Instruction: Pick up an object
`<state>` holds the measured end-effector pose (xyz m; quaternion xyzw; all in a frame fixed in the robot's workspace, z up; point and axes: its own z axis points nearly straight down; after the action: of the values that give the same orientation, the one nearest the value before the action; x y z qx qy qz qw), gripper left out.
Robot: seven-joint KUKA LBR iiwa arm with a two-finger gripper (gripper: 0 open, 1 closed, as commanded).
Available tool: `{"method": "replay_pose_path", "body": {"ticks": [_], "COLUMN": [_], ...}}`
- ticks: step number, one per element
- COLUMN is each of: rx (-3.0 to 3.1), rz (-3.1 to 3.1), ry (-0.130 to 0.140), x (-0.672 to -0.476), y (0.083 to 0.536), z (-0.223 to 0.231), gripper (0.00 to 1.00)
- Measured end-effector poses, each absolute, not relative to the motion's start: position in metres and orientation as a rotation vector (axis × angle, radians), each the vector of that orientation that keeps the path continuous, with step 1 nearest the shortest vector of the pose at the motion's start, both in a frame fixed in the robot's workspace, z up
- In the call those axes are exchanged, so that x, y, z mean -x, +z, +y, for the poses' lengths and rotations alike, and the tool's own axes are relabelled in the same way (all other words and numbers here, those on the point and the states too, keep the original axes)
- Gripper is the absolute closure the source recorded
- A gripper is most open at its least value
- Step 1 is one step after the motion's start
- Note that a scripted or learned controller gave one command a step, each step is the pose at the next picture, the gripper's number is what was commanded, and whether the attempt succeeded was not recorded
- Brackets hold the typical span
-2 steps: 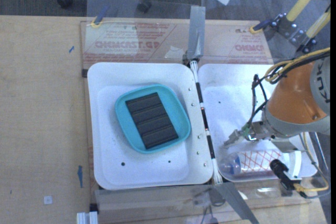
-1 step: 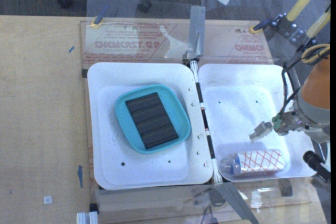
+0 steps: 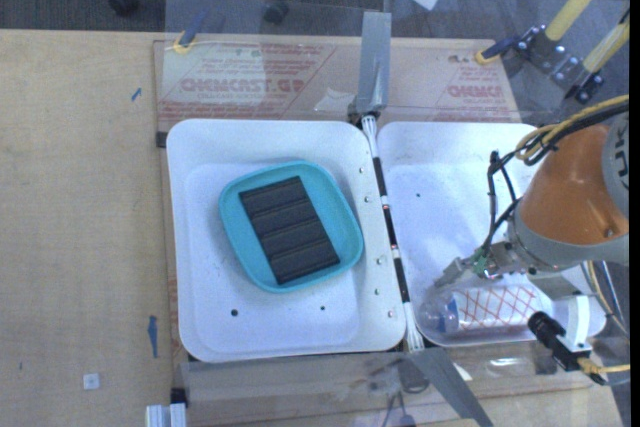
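Gripper (image 3: 478, 267) hangs low in the right bin (image 3: 430, 165), its state impossible to tell, just above a clear tube (image 3: 490, 310); a teal plate (image 3: 290, 225) lies left.

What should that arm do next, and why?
Probably lower straight down a little. The gripper hangs just above the clear bottle with red netting, lying at the right bin's near edge, and nothing shows between its fingers.
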<state>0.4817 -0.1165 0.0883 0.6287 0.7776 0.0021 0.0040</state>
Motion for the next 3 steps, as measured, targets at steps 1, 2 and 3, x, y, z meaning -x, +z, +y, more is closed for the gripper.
{"method": "replay_pose_path", "body": {"ticks": [1, 2, 3], "rx": [-2.091, -2.273, -2.177], "rz": [2.341, 2.164, 2.256], "ry": [0.000, -0.001, 0.007], "x": [-0.479, -0.479, -0.482], "y": [0.123, 0.165, 0.088], "z": [-0.163, -0.225, -0.131], "gripper": [0.00, 0.00, 0.00]}}
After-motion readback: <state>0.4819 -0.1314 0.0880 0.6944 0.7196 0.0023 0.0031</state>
